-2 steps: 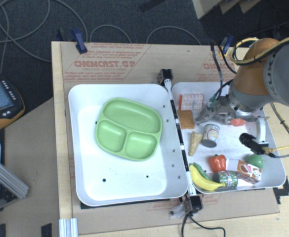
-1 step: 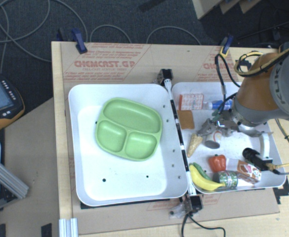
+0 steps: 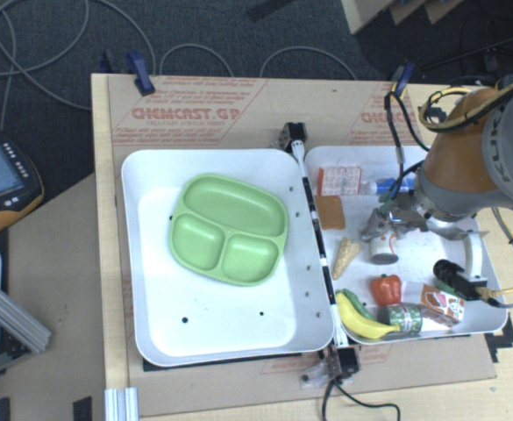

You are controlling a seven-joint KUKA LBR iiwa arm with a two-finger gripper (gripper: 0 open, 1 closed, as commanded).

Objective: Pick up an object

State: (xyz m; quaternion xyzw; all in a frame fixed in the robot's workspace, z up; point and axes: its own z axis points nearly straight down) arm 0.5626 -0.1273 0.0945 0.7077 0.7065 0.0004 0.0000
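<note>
Fingers' state: cannot tell, since the wrist and metal parts of the gripper (image 3: 381,235) cover the tips from above. The gripper is low over the middle of the right bin (image 3: 414,266), with the arm (image 3: 466,165) reaching in from the view's right. Nearest to it is a pale cone (image 3: 345,254), lying tilted just to the view-left of the gripper; whether they touch cannot be told. A brown block (image 3: 330,211) lies above the cone in the view, close to the bin's left wall. A red pepper (image 3: 386,288) stands just below the gripper in the view, apart from it. Along the near edge of the same bin lie a banana (image 3: 361,319), a green can (image 3: 405,319) touching the banana's right end, and a red packet (image 3: 443,305) just beside the can. At the far edge lie a red-and-white box (image 3: 339,181) and, to its right, a blue-and-white tube (image 3: 386,185), partly hidden by the arm. The left bin (image 3: 221,318) touches the right bin along one side and holds a green divided plate (image 3: 228,228), set at a slant in its far half. Both bins rest on a brown tabletop (image 3: 212,112) with red lettering. Two blue clamps (image 3: 139,73) grip the tabletop's far edge.
</note>
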